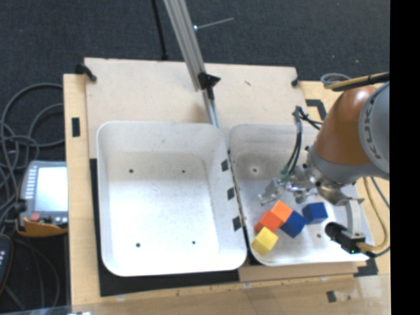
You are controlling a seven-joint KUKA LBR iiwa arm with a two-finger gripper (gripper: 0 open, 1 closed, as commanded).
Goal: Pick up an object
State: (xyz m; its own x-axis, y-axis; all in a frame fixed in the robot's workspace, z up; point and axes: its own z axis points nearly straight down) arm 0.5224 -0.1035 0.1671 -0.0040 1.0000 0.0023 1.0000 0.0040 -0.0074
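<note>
In the right bin (262, 143), an orange block (276, 215) is seen between a yellow block (265, 241) and two blue blocks (304, 218), touching its neighbours. The gripper (282, 189) is poised just above it; its state cannot be told.

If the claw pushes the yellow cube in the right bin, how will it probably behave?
The small yellow cube has flat faces, so it will likely slide, not roll. It looks solid and stiff, probably light for its size. It seems to touch the orange cube, so a push may shift that too. The right white bin wall nearby may stop it.
</note>
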